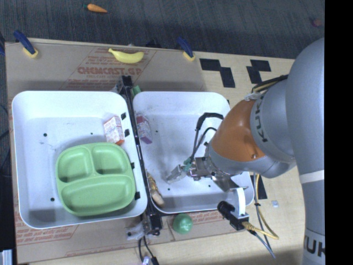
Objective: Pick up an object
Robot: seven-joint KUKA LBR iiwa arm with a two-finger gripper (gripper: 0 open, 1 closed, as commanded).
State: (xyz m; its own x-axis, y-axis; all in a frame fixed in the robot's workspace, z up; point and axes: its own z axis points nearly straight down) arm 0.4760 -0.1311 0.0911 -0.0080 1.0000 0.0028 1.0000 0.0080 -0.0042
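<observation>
So from my feed I've got the arm reaching in from the right, orange band sitting over the right bin, and the tool is down low near the floor of that bin, toward its front half. Honestly I can't tell whether it's open or closed from this angle, and I can't make out anything caught in it either, it's just a greyish blur at the tip. Closest stuff in that bin: a small pinkish packet up against the left wall, well apart from the tool, and a tan object lying in the front left corner by the wall, nearer to the tool but not touching it as far as I can see. Over in the left bin there's a green divided tray taking up the front part, with a little red and white carton just behind it near the dividing wall. Outside the bins, a banana sits on the cardboard at the back, a green ball rests on the surface just in front of the right bin, and a small orange thing is lying on the floor beyond the surface.
</observation>
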